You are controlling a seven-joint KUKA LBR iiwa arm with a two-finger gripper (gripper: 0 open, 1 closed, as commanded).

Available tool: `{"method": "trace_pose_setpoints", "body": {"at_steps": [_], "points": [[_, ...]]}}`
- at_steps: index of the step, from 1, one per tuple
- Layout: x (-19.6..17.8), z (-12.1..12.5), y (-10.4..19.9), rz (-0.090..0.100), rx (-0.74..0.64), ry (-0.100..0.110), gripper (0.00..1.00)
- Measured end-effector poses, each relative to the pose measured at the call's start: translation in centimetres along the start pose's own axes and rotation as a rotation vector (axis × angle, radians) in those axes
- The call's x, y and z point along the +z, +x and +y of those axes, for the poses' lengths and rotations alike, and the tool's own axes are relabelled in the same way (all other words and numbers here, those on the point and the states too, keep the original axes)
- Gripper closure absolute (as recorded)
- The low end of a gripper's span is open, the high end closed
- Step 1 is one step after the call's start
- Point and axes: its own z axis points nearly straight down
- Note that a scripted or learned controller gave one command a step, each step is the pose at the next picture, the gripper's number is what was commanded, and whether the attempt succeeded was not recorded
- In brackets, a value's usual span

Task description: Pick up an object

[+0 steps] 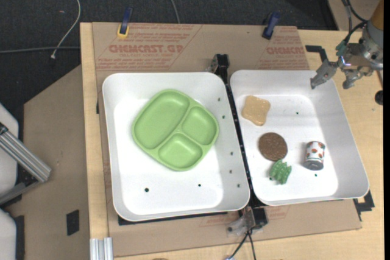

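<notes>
A cardboard-covered bench [183,39] stood on dark carpet, bearing two shallow white bins side by side, with loose cables trailing across the floor at the upper left of the frame. At the upper right, the gripper [333,74] hung over the far right corner of the right bin [341,131], its two fingers spread apart with nothing between them.

Below it in that bin lay four candidates: a tan bread-shaped piece [256,109] nearest the claw, a brown round disc [272,146] at centre, a small can [314,155] to the lower right, and a green knobbly toy [281,172] at the bottom. In the left bin [122,192] a green divided plate [175,129] sat alone.

By appearances the pick had not begun and the arm was at the approach stage. The next move would likely call for travel inward over one item, then a descent with the fingers straddling it; the can and the bread piece looked the easiest to grip.

The arm itself was cut off by the frame's right edge, the can's label was too small to read, and the green toy's form was hard to make out.
</notes>
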Motion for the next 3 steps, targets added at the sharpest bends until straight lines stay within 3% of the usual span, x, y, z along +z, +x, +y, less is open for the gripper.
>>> {"method": "trace_pose_setpoints", "body": {"at_steps": [1,3], "points": [[-0.2,0.1,0.0,-0.001,-0.001,-0.003,0.0],[10.3,-1.8,0.4,0.002,-0.001,0.004,0.0]]}}
